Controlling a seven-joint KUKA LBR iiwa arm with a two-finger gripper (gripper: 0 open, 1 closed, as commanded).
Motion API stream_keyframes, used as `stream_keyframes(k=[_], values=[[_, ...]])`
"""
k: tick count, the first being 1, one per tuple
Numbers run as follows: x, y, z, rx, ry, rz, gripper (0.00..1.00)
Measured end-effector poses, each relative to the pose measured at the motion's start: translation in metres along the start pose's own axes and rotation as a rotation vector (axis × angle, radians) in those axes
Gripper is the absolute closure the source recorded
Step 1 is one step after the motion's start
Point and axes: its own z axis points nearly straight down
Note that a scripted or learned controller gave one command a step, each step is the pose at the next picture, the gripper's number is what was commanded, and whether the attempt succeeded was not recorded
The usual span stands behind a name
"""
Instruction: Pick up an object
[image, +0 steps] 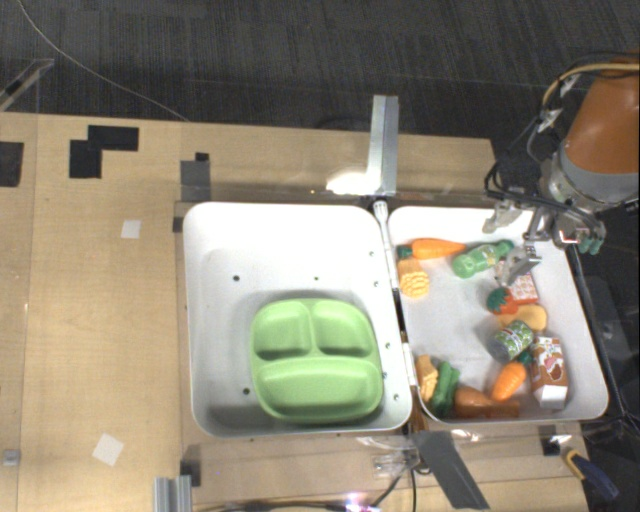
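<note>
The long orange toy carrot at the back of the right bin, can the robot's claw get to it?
Probably yes. The long orange toy carrot lies in the open by the right white bin's back wall with nothing on top of it. The claw hangs close by over the same bin, with a green toy bottle between them.

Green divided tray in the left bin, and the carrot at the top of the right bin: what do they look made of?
Green divided tray: looks like moulded plastic, satin finish, with uniform colour, rounded edges and soft highlights on the divider ridges.
Carrot: probably toy plastic, since its orange is even and smooth with a slight sheen; too small to rule out rubber.
Both bins: white, smooth, likely plastic.
</note>
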Motion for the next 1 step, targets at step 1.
stream_keyframes(k=[1], values=[[0.0332, -0.0562, 0.116, 0.002, -0.003, -0.05, 0.0]])
